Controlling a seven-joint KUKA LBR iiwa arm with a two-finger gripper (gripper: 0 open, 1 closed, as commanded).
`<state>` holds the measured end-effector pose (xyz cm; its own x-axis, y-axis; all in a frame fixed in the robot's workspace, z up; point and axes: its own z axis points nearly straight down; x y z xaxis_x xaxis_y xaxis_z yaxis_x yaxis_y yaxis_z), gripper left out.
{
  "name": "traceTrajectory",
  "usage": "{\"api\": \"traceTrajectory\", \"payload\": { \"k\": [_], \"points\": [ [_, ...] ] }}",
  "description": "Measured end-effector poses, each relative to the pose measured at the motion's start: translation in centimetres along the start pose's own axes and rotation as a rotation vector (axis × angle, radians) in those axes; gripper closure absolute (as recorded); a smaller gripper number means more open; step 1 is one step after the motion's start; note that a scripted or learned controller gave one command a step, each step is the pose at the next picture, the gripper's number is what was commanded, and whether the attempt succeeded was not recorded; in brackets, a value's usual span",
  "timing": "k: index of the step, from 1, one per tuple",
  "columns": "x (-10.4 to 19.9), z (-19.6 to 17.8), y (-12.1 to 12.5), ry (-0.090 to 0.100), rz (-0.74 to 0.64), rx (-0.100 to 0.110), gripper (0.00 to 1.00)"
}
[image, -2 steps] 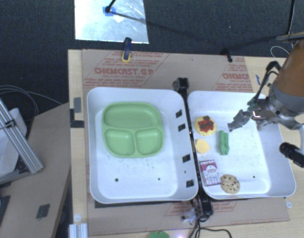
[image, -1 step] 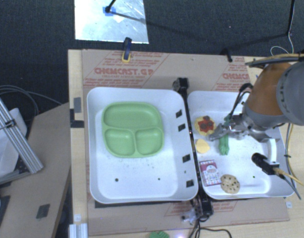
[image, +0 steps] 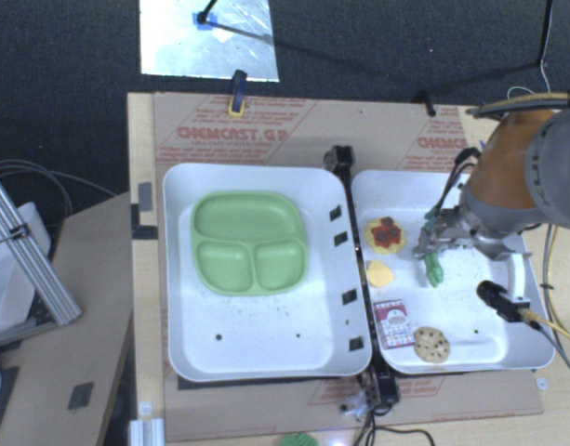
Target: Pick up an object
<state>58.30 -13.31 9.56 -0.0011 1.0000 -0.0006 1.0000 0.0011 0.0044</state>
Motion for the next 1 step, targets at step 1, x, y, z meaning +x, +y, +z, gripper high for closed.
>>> {"api": "traceTrajectory", "payload": {
  "k": [1],
  "points": [
    [5.88, -10.64, 0.53, 0.002, -0.009, -0.006, 1.0]
  ]
}}
